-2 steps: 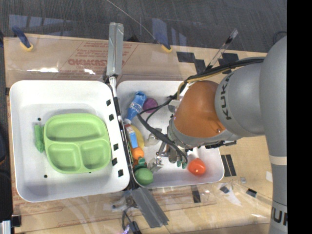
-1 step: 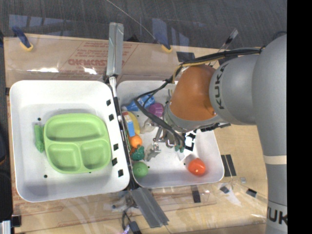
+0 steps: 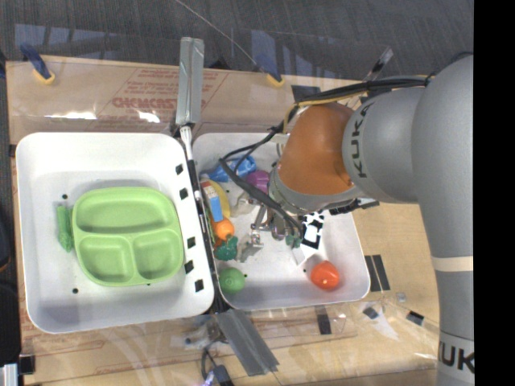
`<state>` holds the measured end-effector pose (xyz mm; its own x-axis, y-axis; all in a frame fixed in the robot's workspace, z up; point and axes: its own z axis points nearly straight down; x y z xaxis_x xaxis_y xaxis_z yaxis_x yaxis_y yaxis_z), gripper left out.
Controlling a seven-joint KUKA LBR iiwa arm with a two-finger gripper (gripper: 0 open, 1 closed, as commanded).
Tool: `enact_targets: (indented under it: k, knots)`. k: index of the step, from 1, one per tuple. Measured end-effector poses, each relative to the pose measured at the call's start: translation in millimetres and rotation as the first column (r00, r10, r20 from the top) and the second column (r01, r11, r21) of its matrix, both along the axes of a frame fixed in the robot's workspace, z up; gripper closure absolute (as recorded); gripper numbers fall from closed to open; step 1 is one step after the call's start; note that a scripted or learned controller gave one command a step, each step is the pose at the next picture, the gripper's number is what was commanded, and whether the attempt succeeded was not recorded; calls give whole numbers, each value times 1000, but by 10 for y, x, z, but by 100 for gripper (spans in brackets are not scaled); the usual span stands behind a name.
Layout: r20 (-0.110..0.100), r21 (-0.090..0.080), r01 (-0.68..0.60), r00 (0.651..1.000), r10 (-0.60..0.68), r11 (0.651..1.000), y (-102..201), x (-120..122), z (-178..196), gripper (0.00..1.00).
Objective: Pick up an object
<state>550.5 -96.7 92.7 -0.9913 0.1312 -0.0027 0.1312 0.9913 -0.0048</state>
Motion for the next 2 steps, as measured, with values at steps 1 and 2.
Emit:
enact_targets:
  k: [1,2]
  knots:
    - [-1,0,37,999,-37,999,5,245,1,0]
    - [-4,4,40,999,-40,999,-34,84,-11,0]
